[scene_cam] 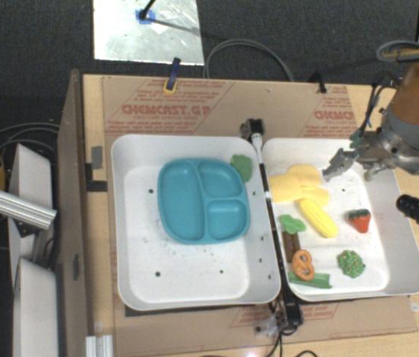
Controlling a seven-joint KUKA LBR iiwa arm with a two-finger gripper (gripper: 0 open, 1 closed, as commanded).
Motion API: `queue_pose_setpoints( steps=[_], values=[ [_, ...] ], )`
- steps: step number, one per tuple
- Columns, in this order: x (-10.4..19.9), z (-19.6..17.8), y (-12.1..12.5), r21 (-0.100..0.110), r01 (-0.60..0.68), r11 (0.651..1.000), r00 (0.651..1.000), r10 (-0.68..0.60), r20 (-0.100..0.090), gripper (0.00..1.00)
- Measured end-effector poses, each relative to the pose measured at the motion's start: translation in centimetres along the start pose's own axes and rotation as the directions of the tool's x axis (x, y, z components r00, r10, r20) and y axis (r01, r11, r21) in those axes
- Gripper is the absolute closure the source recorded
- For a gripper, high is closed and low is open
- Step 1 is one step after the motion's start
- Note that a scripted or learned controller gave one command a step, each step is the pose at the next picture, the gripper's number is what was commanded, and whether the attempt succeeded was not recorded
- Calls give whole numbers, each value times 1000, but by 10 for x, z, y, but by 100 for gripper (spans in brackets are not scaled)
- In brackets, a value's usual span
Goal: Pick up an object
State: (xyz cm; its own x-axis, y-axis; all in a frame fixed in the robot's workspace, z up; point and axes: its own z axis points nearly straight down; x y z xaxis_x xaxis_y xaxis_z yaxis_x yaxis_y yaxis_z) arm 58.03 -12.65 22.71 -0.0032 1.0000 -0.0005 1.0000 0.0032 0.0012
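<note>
Grey two-finger gripper (341, 163) hovering beside pale yellow plastic toy (297, 183)
Whether its pincer is parted, I cannot tell; descending off-centre is risking nudging the toy away.

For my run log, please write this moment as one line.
task: pick up an object | pincer: above right bin, holds nothing | nearest: yellow toy | strawberry, corn: lying in bin | left bin: blue tray

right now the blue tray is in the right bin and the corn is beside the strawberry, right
Not quite. The camera view shows the blue tray in the left bin, not the right bin. The corn does lie beside the strawberry, as you said.
</note>
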Motion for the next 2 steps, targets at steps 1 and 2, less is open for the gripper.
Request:
queue_pose_setpoints(
  steps=[1,2],
  values=[
    [6,148,-21,9,-2,1000,1000,2,-2,0],
    [5,130,-17,-2,-2,1000,1000,2,0,100]
  ],
)
